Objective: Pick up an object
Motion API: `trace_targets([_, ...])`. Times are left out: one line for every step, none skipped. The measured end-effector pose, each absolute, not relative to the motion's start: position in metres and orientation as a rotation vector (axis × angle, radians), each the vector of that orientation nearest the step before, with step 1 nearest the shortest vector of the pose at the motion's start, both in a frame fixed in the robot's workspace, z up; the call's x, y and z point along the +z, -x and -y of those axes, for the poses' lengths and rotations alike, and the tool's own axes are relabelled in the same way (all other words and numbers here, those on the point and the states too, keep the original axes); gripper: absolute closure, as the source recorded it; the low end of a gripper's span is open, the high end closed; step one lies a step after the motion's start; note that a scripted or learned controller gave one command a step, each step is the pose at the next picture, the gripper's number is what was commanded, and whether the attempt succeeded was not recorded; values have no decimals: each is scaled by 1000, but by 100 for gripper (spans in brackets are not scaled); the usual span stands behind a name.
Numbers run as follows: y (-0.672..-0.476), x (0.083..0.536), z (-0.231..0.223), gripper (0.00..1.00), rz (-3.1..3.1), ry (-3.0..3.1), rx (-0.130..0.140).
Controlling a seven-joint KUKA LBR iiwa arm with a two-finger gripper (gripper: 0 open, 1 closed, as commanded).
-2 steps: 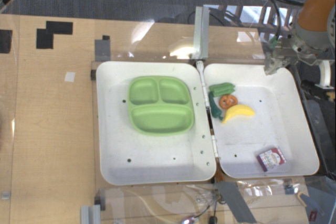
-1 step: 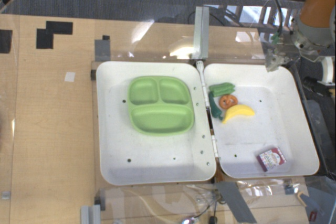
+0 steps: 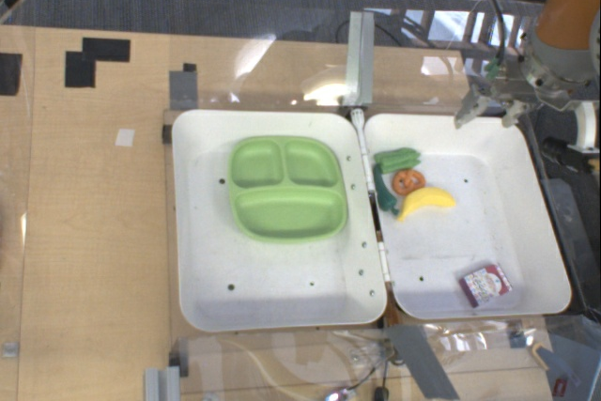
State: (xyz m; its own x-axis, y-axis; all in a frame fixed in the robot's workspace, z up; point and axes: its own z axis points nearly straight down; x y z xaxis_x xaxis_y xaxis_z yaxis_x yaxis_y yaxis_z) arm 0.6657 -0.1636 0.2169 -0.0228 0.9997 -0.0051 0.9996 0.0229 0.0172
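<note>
Gripper [image 3: 488, 111] open, holding nothing, above right bin's [image 3: 526, 202] far edge; banana [image 3: 425, 201] well apart, nearer bin's left wall.

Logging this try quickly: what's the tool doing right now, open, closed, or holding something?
Tool: open, holding nothing, above the far edge of the right bin. The banana lies in that bin, apart from the tool.

The wooden bench [image 3: 84, 202] bears two white bins [image 3: 202, 296] side by side.
</note>
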Motion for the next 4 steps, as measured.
trace_targets([-631, 98, 130, 0, -2283, -2152, 5])
trace_targets([-571, 95, 99, 0, -2331, -2076, 21])
trace_targets([-540, 96, 94, 0, -2373, -2008, 22])
trace_targets([-497, 96, 97, 0, -2390, -1989, 25])
